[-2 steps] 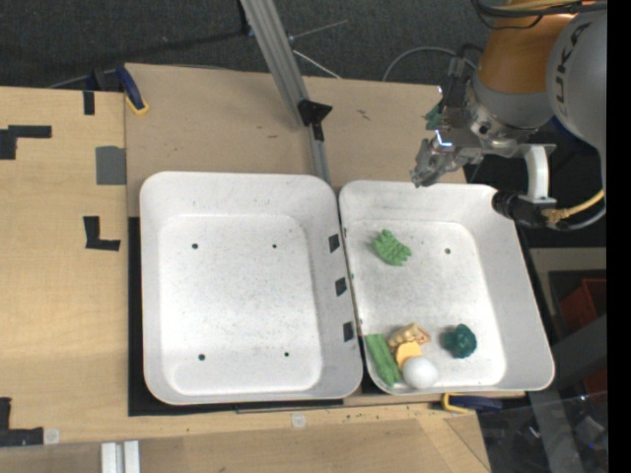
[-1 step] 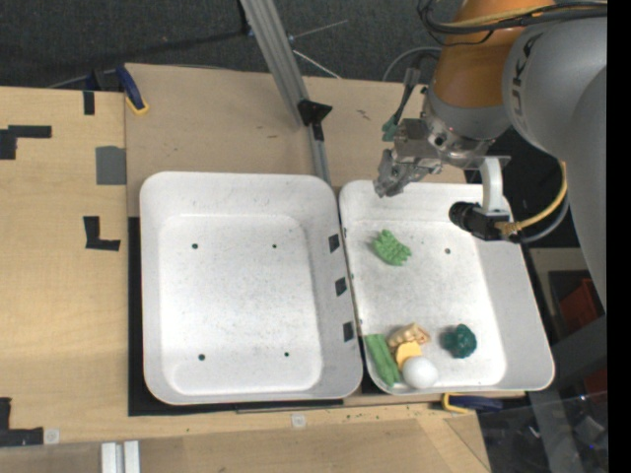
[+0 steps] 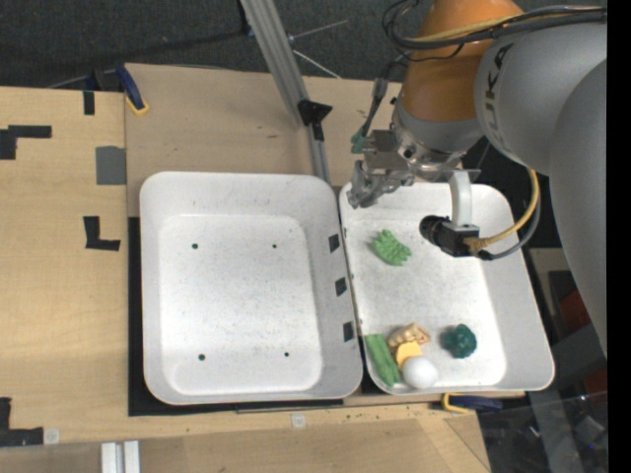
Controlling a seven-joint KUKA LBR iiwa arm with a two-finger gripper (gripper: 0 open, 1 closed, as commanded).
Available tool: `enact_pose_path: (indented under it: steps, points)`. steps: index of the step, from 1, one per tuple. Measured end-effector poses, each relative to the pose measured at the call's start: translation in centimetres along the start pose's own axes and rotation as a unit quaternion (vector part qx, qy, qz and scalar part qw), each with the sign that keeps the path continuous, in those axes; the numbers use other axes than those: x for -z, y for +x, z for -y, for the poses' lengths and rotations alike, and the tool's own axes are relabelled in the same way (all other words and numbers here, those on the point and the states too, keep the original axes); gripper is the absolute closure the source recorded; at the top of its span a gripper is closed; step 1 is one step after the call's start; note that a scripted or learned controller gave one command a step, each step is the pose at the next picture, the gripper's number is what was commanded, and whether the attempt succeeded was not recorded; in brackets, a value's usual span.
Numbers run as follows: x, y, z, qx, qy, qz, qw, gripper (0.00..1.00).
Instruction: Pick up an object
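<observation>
The gripper (image 3: 363,193) hangs over the far left corner of the right bin (image 3: 513,294); whether it is apart or together, I cannot tell, and nothing shows between its tips. Just below it lies one green ridged block (image 3: 391,248). Well below: one green stick (image 3: 383,359), one white ball (image 3: 420,371), one tan toy (image 3: 407,340), one teal lump (image 3: 458,341). No writing is readable. One left bin (image 3: 237,284) sits beside.

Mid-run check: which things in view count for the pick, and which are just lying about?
For the job:
gripper, over the right bin's far left corner
ridged light green block
dark teal lumpy object
white ball
small tan toy
green bar
right white bin

Lying about:
left white bin
blue clamp
</observation>
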State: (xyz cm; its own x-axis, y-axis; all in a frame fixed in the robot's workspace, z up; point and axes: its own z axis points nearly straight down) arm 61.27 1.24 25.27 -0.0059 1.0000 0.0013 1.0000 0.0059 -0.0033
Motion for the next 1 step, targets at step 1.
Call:
enact_pose_path:
  steps: [1]
  points:
    - [-1.55, 5.82, 1.74, 0.001, 0.001, 0.0, 1.0, 1.0]
